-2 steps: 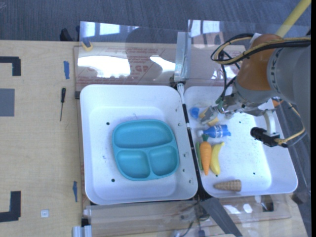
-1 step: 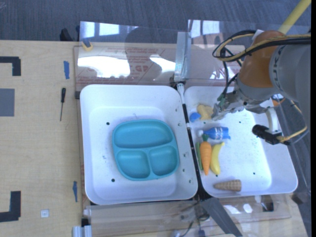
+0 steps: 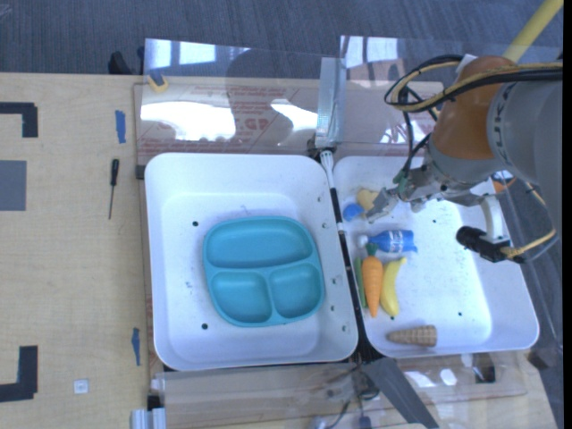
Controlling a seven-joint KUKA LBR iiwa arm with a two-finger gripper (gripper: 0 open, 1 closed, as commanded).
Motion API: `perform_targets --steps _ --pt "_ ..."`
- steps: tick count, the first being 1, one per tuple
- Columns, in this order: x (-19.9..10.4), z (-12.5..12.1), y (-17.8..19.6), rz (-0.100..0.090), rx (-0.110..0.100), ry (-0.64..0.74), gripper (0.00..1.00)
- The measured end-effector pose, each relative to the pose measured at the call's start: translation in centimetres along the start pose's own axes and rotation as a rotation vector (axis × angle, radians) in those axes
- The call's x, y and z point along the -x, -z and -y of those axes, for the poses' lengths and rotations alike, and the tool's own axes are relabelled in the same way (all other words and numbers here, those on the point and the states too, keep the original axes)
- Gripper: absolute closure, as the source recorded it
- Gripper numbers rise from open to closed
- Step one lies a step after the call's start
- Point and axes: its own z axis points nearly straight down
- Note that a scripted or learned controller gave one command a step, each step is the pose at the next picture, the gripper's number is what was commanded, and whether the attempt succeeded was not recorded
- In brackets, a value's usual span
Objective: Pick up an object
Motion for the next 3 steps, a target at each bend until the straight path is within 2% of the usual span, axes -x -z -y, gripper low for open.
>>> perform_targets --steps 1,2,3 --pt "0.0 -0.2 1.2 0.001 0.005 -0.001 1.0" --pt "0.0 -3.6 -1.1 -0.002 -0.004 0.284 1.0" --pt "-0.3 -3.3 -1.2 -0.016 -0.021 0.284 0.0"
